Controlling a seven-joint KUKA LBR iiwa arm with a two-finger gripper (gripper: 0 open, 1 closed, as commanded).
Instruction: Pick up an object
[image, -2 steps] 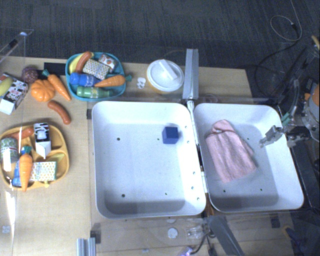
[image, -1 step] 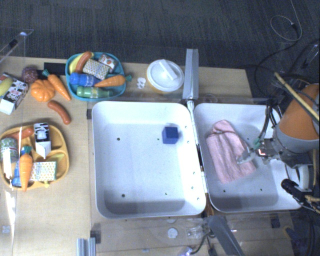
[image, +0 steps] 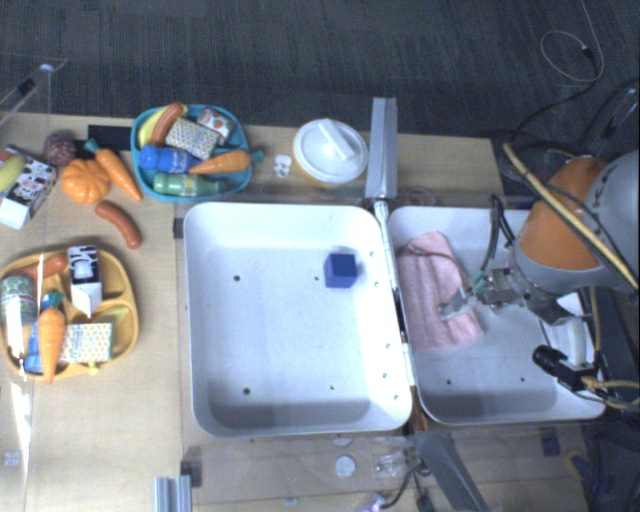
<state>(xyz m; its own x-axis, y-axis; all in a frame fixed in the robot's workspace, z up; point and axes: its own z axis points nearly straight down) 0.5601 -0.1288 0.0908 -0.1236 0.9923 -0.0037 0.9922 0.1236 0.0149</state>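
Fingers (image: 462, 303) touch the pink cloth (image: 435, 290), open or closed I cannot tell; they should pinch a raised fold.

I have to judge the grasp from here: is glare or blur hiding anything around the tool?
Camera view: soft overall, with no strong glare on the right bin; the tool is small and blurry against the pink cloth, so its finger state is unreadable; the blue block in the left bin stands out clearly.
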